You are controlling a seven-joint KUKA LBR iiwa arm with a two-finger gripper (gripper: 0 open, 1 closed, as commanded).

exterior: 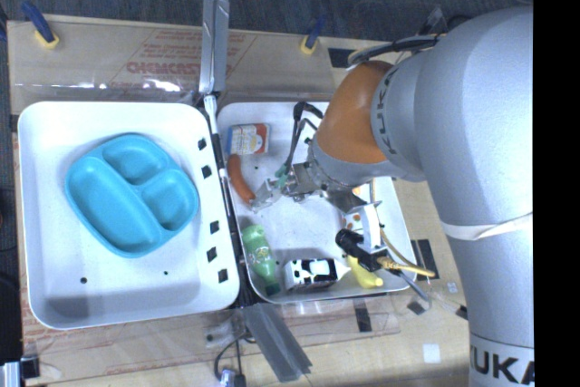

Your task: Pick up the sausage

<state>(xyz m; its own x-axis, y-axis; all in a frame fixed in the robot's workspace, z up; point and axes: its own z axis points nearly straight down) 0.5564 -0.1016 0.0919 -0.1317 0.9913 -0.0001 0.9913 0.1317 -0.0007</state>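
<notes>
I see the orange-brown sausage (239, 179) lying on the floor of the right-hand white plastic bin (272, 113), tight against its left wall, its long axis running far-to-near with a slight lean. My gripper (276, 186) sits just to the right of it, low over the bin floor; I cannot tell how it is set, since the glare there hides that. I judge the coming move is a short shift left, closing across the sausage's narrow width.
</notes>
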